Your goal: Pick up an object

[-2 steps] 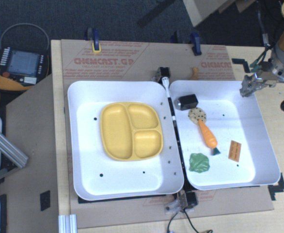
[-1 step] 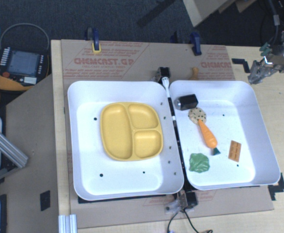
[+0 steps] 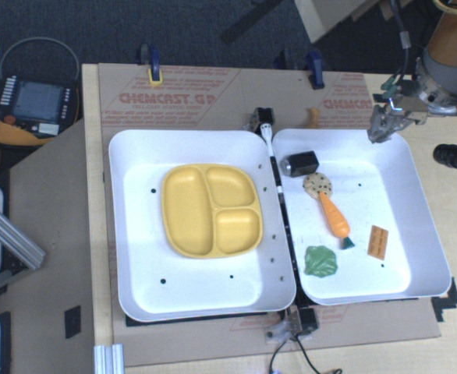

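Hanging above the far right corner of the right bin [image 3: 416,201], the gripper [image 3: 382,128] is seen well apart from everything below; whether it is spread or pressed together cannot be told. Inside that bin, a black block [image 3: 300,164] is found near the far left wall, with a speckled-headed orange tool [image 3: 330,207] just beside it, slanting toward a green lump [image 3: 320,261]. A small brown bar [image 3: 377,242] is placed to the right. A yellow divided tray [image 3: 211,209] is held in the left bin [image 3: 135,209].
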